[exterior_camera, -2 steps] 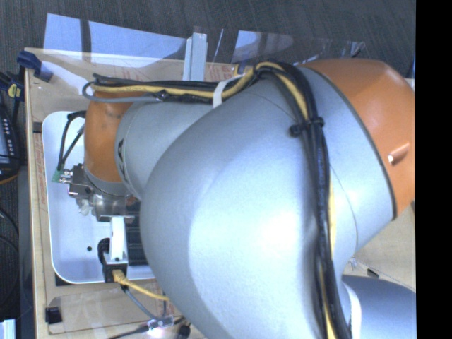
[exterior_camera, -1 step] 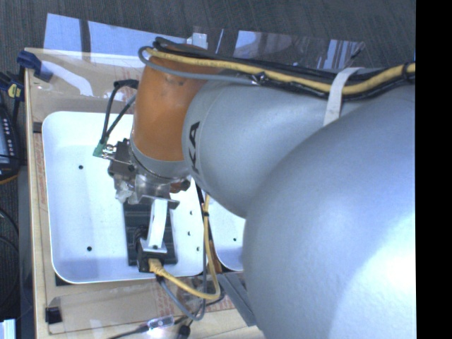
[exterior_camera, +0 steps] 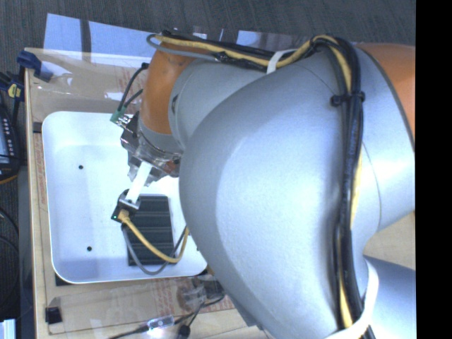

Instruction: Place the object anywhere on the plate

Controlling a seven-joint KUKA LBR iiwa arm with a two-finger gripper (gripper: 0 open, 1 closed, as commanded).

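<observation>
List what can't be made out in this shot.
The right bin: camera view, covered by the arm.
The left bin: its right side is behind the arm.
The plate and the object: whereabouts cannot be told, since the arm covers most of the bench.
Two dark specks in the left bin: too small to identify.
A black device: cut off by the left edge.

Grey arm (exterior_camera: 282, 189) covers white bin (exterior_camera: 60, 189) from 3 o'clock, so its right rim is hidden. Arm cut off by bottom edge. Two dark specks (exterior_camera: 80, 167) in bin, 10 and 7 o'clock: too small to tell. Black device (exterior_camera: 7, 143) at 9 o'clock cut by left edge. Clutter (exterior_camera: 194, 295) at 6 o'clock is blurred.
</observation>
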